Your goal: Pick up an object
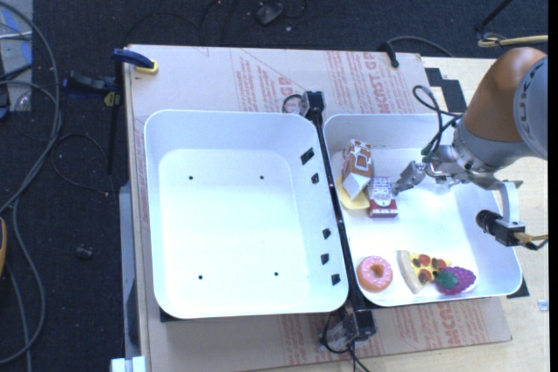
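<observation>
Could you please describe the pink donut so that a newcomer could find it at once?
Look in the right bin, along its near edge. The donut lies at the near left corner, left of the pizza slice and grapes; it alone is a pink ring.

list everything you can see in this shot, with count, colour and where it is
bins: 2, white, side by side on the bench
doughnut: 1, pink, right bin, near edge
pizza slice: 1, yellow and red, right of the doughnut
grapes: 1 bunch, purple, right bin, near right corner
carton: 1, brown and white, right bin, by the divider
red packet: 1, beside the carton
banana: 1, yellow, under the carton
clamp: 1, blue and yellow, bench's far left corner
gripper: 1, grey, over the right bin by the red packet
</observation>
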### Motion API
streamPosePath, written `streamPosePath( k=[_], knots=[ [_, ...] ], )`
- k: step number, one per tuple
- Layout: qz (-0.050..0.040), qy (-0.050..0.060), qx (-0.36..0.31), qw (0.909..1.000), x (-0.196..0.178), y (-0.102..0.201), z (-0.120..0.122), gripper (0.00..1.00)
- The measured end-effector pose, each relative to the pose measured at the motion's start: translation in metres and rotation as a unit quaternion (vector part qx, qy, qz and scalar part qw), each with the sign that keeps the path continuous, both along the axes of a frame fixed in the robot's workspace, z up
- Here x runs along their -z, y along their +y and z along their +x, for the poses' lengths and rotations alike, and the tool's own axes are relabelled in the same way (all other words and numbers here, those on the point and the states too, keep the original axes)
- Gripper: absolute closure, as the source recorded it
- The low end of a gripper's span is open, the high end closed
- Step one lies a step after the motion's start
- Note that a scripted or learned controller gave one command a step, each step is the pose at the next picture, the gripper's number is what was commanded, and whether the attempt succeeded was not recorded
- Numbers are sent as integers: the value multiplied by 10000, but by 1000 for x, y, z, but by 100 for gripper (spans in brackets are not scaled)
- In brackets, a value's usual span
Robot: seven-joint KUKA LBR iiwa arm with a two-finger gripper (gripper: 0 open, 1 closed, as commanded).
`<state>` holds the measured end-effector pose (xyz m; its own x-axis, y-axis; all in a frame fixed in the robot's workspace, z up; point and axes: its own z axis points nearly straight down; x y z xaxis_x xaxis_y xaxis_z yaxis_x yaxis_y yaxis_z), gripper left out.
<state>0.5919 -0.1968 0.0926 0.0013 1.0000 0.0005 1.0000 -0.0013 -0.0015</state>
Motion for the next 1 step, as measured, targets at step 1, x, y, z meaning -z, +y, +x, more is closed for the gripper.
streamPosePath(
  k=[1],
  knots=[
    [-3,-9,-7,10000,0,0,1,0]
  ],
)
